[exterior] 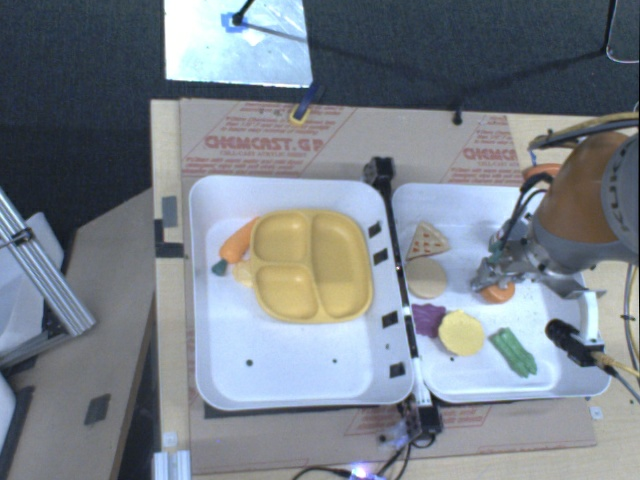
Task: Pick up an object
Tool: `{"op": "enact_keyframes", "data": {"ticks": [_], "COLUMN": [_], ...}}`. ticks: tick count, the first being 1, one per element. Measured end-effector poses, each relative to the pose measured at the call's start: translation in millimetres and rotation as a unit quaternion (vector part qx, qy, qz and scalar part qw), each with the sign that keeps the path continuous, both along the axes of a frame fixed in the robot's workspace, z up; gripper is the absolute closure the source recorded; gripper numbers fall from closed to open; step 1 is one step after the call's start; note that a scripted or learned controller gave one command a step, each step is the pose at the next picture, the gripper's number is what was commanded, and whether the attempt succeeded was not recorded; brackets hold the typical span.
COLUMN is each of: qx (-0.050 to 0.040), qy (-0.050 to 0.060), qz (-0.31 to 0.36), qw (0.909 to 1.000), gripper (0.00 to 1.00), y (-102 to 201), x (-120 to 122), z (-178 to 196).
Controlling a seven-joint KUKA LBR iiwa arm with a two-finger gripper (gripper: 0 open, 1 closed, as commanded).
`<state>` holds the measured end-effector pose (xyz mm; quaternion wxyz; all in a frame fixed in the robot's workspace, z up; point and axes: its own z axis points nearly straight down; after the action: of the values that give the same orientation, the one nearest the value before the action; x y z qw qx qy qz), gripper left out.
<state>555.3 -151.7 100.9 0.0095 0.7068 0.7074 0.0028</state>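
Starting at the left bin (pixel 215 368), a yellow divided plate (pixel 305 265) lay beside a carrot (pixel 237 240). Across the divider (pixel 395 268), a pizza slice (pixel 427 239), tan disc (pixel 428 278), purple piece (pixel 428 318), yellow round (pixel 462 333) and green vegetable (pixel 512 351) lay left of and below the gripper (pixel 493 278). It sat directly over an orange piece (pixel 495 291), touching or nearly so; its grip could not be judged.

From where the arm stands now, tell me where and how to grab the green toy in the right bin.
Take the green toy across its narrow middle, coming straight down from above. It lies flat and elongated, running diagonally on the right bin floor, so the hand should probably close across its short width. The yellow round piece beside it leaves a gap on that side.
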Motion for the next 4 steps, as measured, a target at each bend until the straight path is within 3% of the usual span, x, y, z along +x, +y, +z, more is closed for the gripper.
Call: {"op": "enact_keyframes", "data": {"ticks": [1, 2, 3, 4], "qx": [0.0044, 0.0039, 0.0042, 0.0058], "qy": [0.006, 0.005, 0.006, 0.008], "qz": [0.002, 0.001, 0.002, 0.004], "qw": [1.0, 1.0, 1.0, 0.9999], "gripper": [1.0, 1.0, 1.0, 1.0], "y": [7, 7, 6, 64], "x": [-4, -11, -10, -33], "z": [50, 99, 125, 129]}}
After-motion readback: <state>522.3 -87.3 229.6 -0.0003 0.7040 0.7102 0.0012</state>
